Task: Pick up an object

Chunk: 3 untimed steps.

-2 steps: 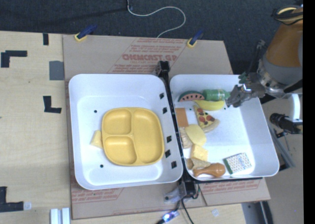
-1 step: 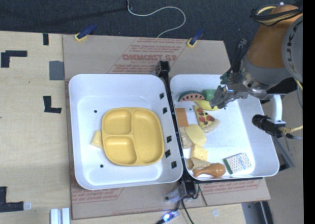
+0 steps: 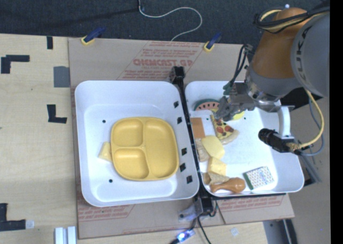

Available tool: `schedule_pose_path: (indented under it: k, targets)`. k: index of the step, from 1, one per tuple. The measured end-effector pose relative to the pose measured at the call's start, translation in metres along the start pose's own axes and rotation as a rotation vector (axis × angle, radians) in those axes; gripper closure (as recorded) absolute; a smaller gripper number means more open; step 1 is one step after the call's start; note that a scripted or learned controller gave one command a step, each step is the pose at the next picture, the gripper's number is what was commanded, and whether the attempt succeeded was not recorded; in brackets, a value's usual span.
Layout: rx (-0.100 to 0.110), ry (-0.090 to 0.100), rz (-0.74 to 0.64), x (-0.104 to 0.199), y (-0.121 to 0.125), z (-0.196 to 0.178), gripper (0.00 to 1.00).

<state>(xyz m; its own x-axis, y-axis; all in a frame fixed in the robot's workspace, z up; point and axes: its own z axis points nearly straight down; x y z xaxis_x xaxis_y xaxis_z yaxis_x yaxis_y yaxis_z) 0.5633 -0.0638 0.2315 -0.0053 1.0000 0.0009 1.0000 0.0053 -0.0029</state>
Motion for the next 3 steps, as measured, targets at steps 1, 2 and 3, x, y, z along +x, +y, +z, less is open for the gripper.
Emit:
schedule_pose_path:
  k: [1,2,3]
  targets:
    - [-0.001,0.001,-0.002,0.058,-0.006,-0.006,1.00]
    - [0.002,0.000,-0.001,0.117,-0.009,0.011,1.00]
    - [0.001,0.000,-0.001,0.169,-0.019,0.015,1.00]
